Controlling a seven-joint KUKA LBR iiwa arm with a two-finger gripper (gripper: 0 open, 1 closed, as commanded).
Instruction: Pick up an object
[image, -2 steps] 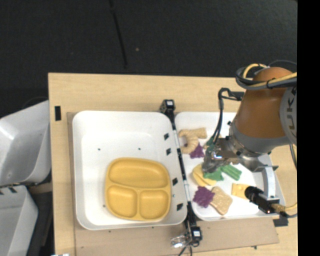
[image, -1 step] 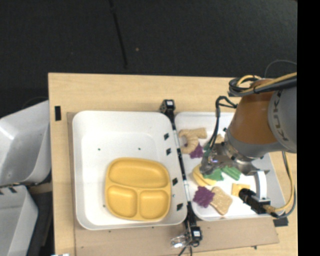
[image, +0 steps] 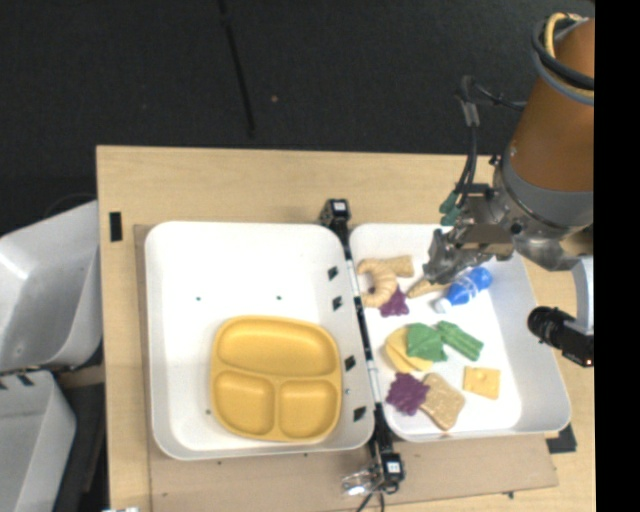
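My gripper hangs low over the back of the right bin, reaching in from the right. Just below and right of it lies a blue bottle. A tan pastry piece sits to its left, with a small purple grape bunch beside that. A pale tan bit lies right under the gripper tip; whether it is touched I cannot tell. Nearer the front are green leafy pieces, a yellow slice, a second purple bunch, a bread slice and an orange cracker.
The left bin holds a yellow divided plate toward its front. A ridge with black clips separates the two bins. A black fixture sticks out at the right bin's right edge.
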